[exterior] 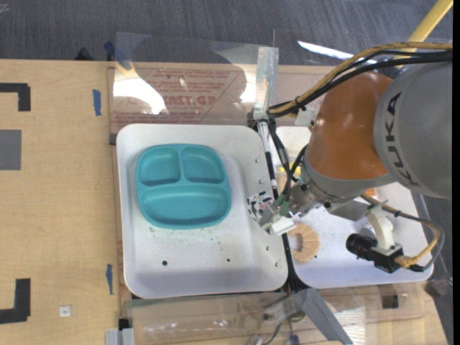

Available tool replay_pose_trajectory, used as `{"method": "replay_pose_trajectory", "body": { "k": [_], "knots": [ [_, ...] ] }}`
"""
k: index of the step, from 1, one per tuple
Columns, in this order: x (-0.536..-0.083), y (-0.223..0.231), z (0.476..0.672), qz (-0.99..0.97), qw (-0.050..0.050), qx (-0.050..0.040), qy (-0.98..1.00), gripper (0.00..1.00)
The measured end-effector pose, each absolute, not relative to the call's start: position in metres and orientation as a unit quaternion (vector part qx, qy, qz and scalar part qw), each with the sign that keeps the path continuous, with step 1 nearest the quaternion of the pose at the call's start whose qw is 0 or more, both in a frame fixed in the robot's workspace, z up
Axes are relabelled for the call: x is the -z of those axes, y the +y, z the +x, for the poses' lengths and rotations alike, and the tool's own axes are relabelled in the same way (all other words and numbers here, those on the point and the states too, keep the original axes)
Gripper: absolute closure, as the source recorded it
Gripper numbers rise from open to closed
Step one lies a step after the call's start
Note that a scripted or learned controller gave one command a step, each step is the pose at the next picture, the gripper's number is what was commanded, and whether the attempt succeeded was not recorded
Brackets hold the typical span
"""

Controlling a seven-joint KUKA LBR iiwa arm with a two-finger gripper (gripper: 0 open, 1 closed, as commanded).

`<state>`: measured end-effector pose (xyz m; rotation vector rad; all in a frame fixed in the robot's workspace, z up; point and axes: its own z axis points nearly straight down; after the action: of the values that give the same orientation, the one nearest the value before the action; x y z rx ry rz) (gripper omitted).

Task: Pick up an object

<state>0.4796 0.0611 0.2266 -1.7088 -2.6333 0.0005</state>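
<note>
Camera view — teal three-compartment plate (184, 186) lies flat in the left bin (144, 264); jaws' state unreadable.

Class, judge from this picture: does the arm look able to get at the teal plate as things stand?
Probably yes. The teal plate lies uncovered in the left bin, with nothing on it, and the arm hangs just right of it.

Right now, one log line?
arm: over bin divider | tool: low beside tan ring | teal divided plate: left bin, untouched

One fixed overhead camera, angled down across both white bins (129, 214).
</note>
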Motion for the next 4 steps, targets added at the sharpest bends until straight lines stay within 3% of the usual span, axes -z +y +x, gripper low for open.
{"method": "replay_pose_trajectory", "body": {
  "k": [2,3,4],
  "knots": [
    [-0.22,0.179,0.478,-0.753,0.001,-0.0012,-0.658,1.0],
    [-0.193,0.217,0.478,-0.88,0.0,-0.0022,-0.475,1.0],
    [-0.186,0.225,0.478,-0.961,0.0,-0.0012,-0.277,1.0]
  ]
}}
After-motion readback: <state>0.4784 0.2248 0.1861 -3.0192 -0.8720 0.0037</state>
